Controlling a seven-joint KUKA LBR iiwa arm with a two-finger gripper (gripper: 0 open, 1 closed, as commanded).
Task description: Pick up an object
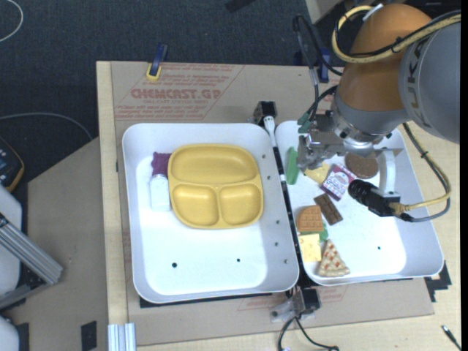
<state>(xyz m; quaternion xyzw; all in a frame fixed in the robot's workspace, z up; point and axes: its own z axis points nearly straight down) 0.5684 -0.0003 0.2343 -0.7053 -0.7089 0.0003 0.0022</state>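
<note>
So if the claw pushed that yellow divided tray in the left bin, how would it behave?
The yellow tray looks like moulded plastic, so probably stiff and light. It lies flat and wide on the left bin, so it should slide, not tip. Its rim sits close to the small white bottle, which it may nudge.

We see a dark carpeted floor [66, 28] around a bench topped with a brown board [183, 93] printed in red lettering. White cables [44, 119] trail across the carpet, and an aluminium rail [25, 251] lies at left.
</note>
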